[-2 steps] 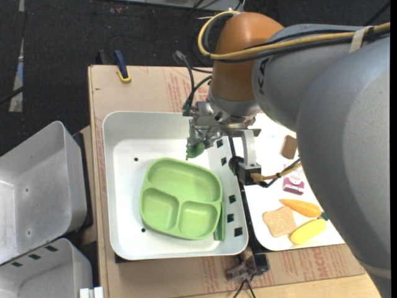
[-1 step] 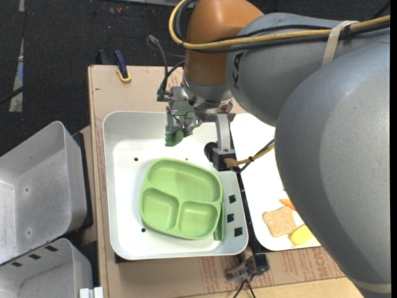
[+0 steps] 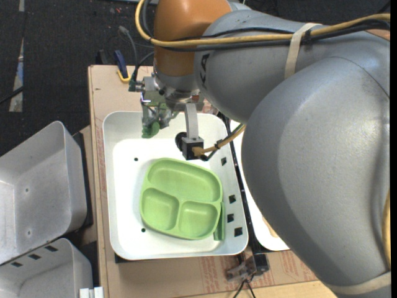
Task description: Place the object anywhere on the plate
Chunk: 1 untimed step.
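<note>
A light green plate (image 3: 181, 198) with three compartments lies in the middle of the left white bin (image 3: 121, 166). My gripper (image 3: 154, 121) hangs over the bin's far left corner, behind the plate and apart from it. A small dark green object (image 3: 149, 130) sits between its fingers and sticks out below their tips, close to the bin's back wall. The gripper is shut on this object. Nothing lies on the plate.
The arm's big grey body covers most of the right bin (image 3: 263, 238). Two tilted pale tubs (image 3: 37, 179) stand off the bench at the left. A blue-handled tool (image 3: 121, 64) lies on the bench behind the bins.
</note>
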{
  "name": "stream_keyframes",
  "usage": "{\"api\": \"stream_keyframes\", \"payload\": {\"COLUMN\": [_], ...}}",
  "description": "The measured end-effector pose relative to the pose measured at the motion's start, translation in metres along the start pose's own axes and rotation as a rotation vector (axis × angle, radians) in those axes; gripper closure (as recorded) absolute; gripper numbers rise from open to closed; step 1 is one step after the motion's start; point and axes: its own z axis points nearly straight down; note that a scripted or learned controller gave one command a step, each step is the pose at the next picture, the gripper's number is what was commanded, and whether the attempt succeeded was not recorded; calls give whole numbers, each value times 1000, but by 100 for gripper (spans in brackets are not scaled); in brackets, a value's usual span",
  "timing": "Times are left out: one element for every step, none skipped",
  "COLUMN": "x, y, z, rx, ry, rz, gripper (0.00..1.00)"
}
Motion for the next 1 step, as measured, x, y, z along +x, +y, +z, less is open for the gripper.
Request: {"api": "stream_keyframes", "payload": {"x": [-3], "y": [-1], "z": [0], "rx": [3], "ry": [-2], "rz": [3], "gripper": [0]}}
